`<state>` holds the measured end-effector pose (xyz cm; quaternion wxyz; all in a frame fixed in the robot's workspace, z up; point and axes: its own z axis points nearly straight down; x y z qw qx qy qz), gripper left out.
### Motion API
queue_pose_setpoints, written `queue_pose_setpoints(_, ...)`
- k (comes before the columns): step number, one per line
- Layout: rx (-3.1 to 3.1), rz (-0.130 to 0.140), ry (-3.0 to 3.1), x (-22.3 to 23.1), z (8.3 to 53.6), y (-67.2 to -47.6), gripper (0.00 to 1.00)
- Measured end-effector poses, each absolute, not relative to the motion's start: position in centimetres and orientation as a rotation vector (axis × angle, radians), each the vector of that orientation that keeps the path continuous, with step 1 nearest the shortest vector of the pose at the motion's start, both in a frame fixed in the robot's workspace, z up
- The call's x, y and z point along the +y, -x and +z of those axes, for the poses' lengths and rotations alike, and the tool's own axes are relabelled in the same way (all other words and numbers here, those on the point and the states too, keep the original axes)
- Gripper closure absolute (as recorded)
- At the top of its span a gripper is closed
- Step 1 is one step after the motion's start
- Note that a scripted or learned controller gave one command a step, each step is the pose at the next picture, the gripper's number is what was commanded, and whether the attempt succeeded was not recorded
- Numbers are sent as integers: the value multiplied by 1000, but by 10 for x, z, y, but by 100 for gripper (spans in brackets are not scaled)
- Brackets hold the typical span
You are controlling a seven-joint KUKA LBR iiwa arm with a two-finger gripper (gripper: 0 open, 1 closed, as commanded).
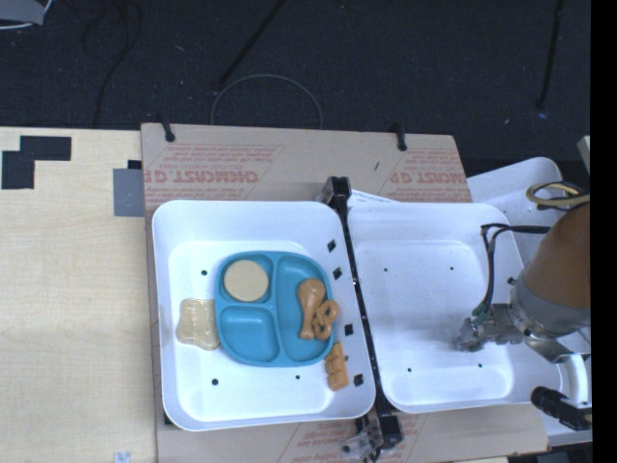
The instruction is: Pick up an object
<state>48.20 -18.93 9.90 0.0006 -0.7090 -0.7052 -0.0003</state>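
A grey robot arm with an orange band [569, 258] reaches in from the right of the frame, its gripper [479, 335] low over the right-hand shallow white plastic bin [434, 394], near that bin's right wall. Whether the gripper is spread or closed cannot be told from this angle.

The objects lie well apart from it, in the left-hand shallow white plastic bin [193, 230] at centre-left: a blue plastic divided plate [258, 334] carrying a round tan disc [245, 280] in its upper-left compartment and a tan twisted pretzel-like piece [316, 309] in its right one. A pale beige slice-shaped piece [198, 323] touches the plate's left edge; a small orange-brown lump [336, 367] sits just beyond its lower-right edge. Both bins rest on a cardboard sheet [289, 167] on the pale wooden desk [67, 307].
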Motion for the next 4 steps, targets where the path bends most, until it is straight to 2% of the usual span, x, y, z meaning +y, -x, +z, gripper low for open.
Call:
queue_pose_setpoints(2, -2225, -2, 2222, -192, 215, -483, 100)
queue_pose_setpoints(4, -2223, 1, 2215, -94, 211, -513, 100)
